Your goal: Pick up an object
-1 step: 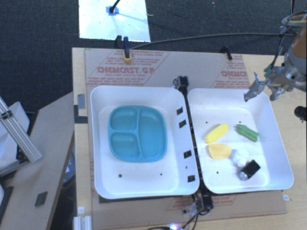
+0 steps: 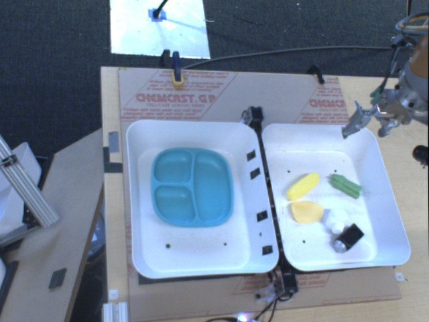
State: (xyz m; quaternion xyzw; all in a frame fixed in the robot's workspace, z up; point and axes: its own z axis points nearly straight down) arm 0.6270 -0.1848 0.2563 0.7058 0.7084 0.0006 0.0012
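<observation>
The right bin (image 2: 385, 180) holds several small objects. A yellow oblong piece (image 2: 303, 186) lies near its middle, and a green piece (image 2: 345, 186) lies to its right. Below them sit a pale orange piece (image 2: 306, 212), a small white object (image 2: 335, 217) and a black object (image 2: 348, 236). My gripper (image 2: 369, 127) hangs above the bin's far right corner, well apart from all of them. It is open, its two fingers spread with nothing between them.
The left bin (image 2: 144, 146) holds a blue divided plate (image 2: 193, 186). A black divider with clips (image 2: 261, 180) runs between the two bins. A cable (image 2: 281, 51) crosses the board behind the bins.
</observation>
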